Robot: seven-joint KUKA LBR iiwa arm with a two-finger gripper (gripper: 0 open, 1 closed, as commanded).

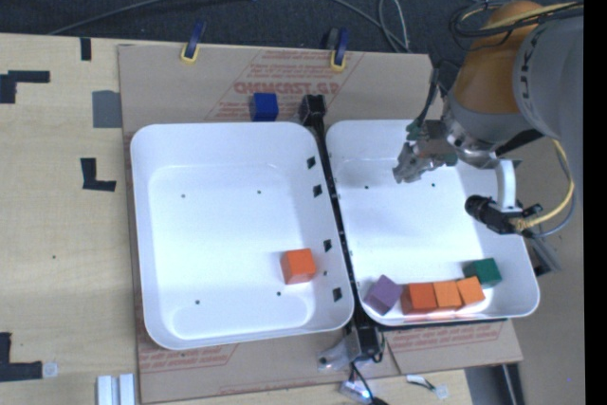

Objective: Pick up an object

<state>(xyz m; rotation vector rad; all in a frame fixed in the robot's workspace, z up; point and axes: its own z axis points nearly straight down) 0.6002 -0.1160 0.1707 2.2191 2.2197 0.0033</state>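
Nearest the lens, along the front wall of the right bin (517, 303): a purple block (382, 294), turned at an angle, then three orange blocks (418, 298) (447, 296) (470, 291) packed edge to edge, then a green block (486, 272) just behind the last. In the left bin (152, 204), a lone orange cube (298, 266), well apart from every wall but closer to the front right. Beyond the bins, on the cardboard sheet (285, 81) over the counter (57, 232), a blue block (265, 105). Up at the far end of the right bin, the gripper (410, 168), poised over bare floor, well apart from every block; cannot tell whether spread or closed, with nothing visible in it. Likely trouble from here: a straight descent meets only white plastic, so a shift toward the front row first. Even then, risk aplenty: tightly packed orange blocks leave no gap for a finger, so probably a jam on top or a shove of the whole row; nearness to the bin wall invites a collision; the skewed purple block may twist out of a misaligned pinch. Safest bet, judging by spacing: the lone cube next door, though across the divider (327, 194).
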